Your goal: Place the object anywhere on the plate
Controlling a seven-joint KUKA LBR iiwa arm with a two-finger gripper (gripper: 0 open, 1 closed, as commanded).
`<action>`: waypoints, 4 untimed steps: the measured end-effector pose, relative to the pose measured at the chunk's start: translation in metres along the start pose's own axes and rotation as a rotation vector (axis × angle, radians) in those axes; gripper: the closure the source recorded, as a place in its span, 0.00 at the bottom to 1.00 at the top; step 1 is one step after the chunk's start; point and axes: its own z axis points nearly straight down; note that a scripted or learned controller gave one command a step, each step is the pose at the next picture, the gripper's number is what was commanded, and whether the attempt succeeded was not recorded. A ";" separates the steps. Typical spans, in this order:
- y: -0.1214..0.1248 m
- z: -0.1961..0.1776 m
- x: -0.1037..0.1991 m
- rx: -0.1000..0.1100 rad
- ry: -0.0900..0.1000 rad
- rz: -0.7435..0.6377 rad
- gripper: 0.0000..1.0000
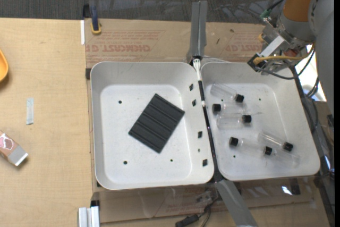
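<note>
The gripper (258, 62) hangs at the far right corner of the right bin (311, 165), just over its back rim, below the grey arm (305, 13) with its orange band; whether it is wide or narrow cannot be told from this view, and nothing shows held in it.

Below and to the left of the gripper, inside the right bin, lie several clear vials with black caps; the nearest vial (229, 95) rests just beneath and left of it, cap pointing right; a second vial (217, 108) lies a little further left and down, near the bin's left wall; a third vial (236, 120) sits under those two, close to the bin's middle; a fourth vial (233, 141) lies lower again; a fifth vial (276, 142) lies almost straight below the gripper, well apart from it, near the front of the bin, with a small black cap (268, 151) beside it.

Far to the left of the gripper, in the left bin (98, 130), the plate (156, 122) lies flat; it is a dark ribbed rectangle, turned at a slant, near the bin's middle; nothing rests on it.

Beyond the left bin, on the tabletop (48, 87), well apart from the gripper, lie a small grey strip (30, 111) and a red-and-white eraser-like block (11, 149).
</note>
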 end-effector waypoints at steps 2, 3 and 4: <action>-0.240 0.026 0.029 0.000 -0.002 -0.052 1.00; -0.277 0.004 0.145 -0.002 0.001 -0.198 1.00; -0.284 0.007 0.189 -0.002 0.002 -0.144 1.00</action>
